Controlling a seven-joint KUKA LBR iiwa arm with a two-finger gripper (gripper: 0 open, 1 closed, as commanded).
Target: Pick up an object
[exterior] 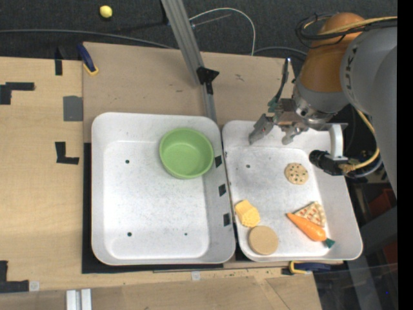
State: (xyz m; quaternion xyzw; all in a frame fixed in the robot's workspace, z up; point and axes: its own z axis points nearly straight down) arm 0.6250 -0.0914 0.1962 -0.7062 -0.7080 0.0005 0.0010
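Lighting as I read it: even, bright overhead. Bins [110,173] near white, slight washout, speckle visible. Soft short shadow under bowl [186,152]. Floor at top dim. Arm [361,50] slightly soft. Overall sharpness moderate, grainy.

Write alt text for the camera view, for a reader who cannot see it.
A grey robot arm's open gripper hovers over the far edge of the right bin, which holds a cookie, a toy carrot, a pizza slice, a round cracker and a yellow piece. The left bin holds a green bowl.
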